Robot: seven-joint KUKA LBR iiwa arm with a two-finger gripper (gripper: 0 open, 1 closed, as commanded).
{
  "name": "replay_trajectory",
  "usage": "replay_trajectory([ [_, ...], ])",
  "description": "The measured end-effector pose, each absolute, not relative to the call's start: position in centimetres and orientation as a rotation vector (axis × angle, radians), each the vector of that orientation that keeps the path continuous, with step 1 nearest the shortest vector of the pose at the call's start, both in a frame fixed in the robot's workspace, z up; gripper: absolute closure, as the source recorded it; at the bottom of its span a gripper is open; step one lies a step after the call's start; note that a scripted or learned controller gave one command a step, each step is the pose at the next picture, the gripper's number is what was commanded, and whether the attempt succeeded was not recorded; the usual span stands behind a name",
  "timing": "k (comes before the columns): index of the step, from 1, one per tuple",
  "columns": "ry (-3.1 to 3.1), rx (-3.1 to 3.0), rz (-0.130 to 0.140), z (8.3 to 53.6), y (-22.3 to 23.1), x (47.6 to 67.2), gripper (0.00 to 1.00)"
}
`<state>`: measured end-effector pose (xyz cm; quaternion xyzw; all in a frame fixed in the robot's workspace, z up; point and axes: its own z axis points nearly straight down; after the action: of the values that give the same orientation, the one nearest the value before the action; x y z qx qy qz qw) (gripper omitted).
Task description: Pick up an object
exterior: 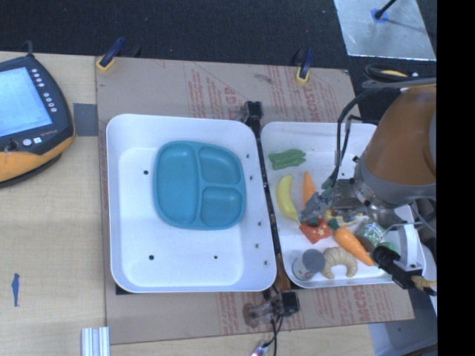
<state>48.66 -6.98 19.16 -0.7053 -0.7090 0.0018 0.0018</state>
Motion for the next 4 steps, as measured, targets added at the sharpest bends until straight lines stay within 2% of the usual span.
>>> replay_trajectory([
  [1,-2.224,-2.212,0.006,9.1,-11.6,47.9,0.0],
  [2,-2.225,-2.214,0.004,9.2,-10.8,56.0,0.0],
  [3,-2.227,-2.21,0.009,10.1,-10.9,56.0,1.0],
  [4,-2.224,-2.215,0.002,19.3,-8.0,52.9,1.0],
])
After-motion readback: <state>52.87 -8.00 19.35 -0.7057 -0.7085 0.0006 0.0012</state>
